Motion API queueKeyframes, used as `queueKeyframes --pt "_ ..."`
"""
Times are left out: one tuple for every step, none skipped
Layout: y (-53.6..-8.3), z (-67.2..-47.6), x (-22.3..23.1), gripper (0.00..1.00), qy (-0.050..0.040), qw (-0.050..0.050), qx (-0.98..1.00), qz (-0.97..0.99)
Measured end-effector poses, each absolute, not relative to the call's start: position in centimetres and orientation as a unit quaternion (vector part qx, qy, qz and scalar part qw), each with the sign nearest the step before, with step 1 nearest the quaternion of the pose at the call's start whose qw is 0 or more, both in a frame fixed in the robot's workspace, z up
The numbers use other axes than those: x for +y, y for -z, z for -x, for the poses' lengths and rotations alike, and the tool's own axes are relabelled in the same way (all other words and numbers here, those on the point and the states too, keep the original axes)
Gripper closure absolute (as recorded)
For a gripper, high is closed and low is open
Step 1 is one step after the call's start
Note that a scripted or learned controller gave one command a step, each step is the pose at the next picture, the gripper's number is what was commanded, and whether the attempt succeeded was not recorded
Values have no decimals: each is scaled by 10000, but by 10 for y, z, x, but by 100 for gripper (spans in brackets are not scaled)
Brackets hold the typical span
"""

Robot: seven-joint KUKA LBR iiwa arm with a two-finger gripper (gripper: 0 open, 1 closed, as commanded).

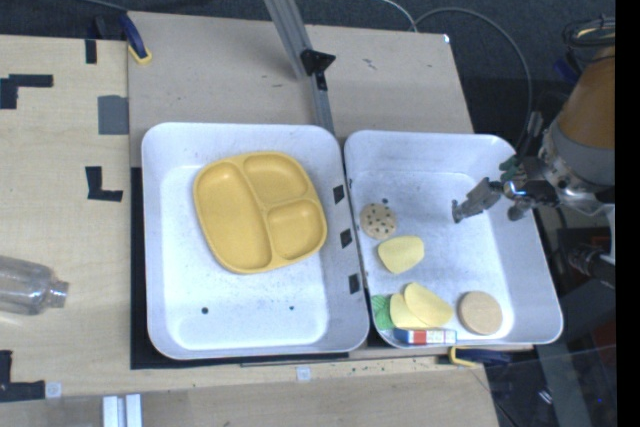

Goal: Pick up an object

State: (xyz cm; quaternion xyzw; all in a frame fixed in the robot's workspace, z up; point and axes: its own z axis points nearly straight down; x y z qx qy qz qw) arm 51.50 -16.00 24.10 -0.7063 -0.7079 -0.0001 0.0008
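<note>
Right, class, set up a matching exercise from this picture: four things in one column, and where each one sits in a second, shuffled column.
Things:
1. yellow divided plate
2. speckled cookie
3. clear bottle
4. end effector

Places:
A. on the wooden bench, left of both bins
B. above the right bin's upper right part
C. in the left bin
D. in the right bin, near the divider between the bins

Pairs: 1-C, 2-D, 3-A, 4-B
</note>
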Motion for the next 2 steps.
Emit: queueKeyframes --pt "-307 -545 -131 0 22 -26 -7093 7049" --pt "-170 -511 -95 0 -30 46 -7075 7067"
